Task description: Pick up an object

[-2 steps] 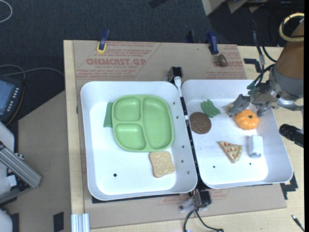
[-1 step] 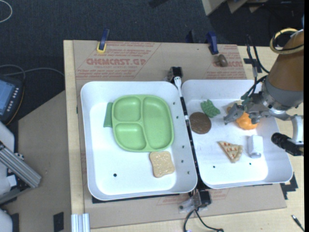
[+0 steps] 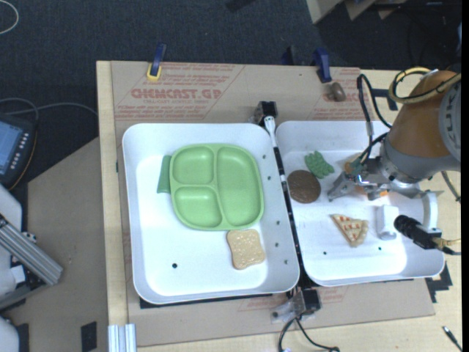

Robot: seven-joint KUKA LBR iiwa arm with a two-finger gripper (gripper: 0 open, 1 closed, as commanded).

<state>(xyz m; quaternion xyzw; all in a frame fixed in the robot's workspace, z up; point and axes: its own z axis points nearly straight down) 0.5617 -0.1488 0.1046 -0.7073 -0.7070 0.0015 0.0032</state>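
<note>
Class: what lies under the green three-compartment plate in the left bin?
A darker green flat piece pokes out from under the green three-compartment plate's left edge, on the left white bin. The plate covers the rest.

In the right bin [image 3: 410, 266] my claw [image 3: 350, 184] hangs low with things close on three sides: the brown round patty [image 3: 303, 186] just to its left, the green leafy piece [image 3: 319, 164] above that, and the pizza slice [image 3: 350, 228] just below. The white floor along the bin's near edge lies bare, as does the strip along its far wall. In the left bin [image 3: 143, 196] the green divided plate [image 3: 216, 185] takes the middle, with the toast slice [image 3: 245, 248] just off its near right corner; the near left corner lies open.
</note>
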